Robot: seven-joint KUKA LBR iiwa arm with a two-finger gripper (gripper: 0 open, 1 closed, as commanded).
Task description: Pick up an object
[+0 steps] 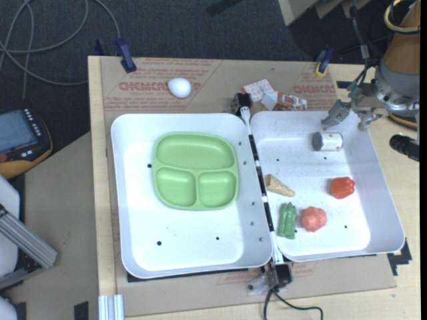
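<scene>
The right bin (373,239) holds a short grey cylinder (327,141) at its far side, a red pepper-like piece (341,187), a pinkish-red lumpy piece (313,219), a green pod (287,220) and a yellow wedge (279,186). My gripper (351,115) hangs over the bin's far right corner, just above and right of the grey cylinder. It is open, its fingers (332,117) spread, with nothing between them.
In the left bin (133,245) lies a green divided plate (196,171). A white egg-shaped ball (179,87) rests on the bench behind that bin. Crumpled wrappers (267,95) sit behind the seam between the bins. Blue clamps (124,54) grip the bench's far edge.
</scene>
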